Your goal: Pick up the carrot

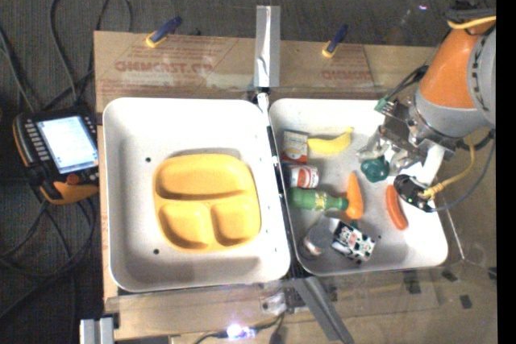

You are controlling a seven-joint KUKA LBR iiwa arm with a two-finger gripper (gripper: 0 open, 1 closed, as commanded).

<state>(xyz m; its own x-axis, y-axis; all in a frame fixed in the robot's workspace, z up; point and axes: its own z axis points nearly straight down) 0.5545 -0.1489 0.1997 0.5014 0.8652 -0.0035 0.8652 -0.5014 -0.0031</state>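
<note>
The carrot [355, 195] is a short orange cone lying in the right bin [439, 254], near its middle, with its tip pointing up the view. It touches the cap end of a green bottle [316, 200]. My gripper [385, 151] hangs over the right part of that bin, up and to the right of the carrot and apart from it. A teal object [373, 168] sits just under the gripper. The wrist hardware hides the gripper's tips.
The right bin also holds a banana [331, 142], a small box [295, 145], a red can [305, 176], a red-orange sausage shape [396, 208] and a black-and-white item [353, 242]. A yellow divided tray [207, 199] lies in the left bin [121, 173].
</note>
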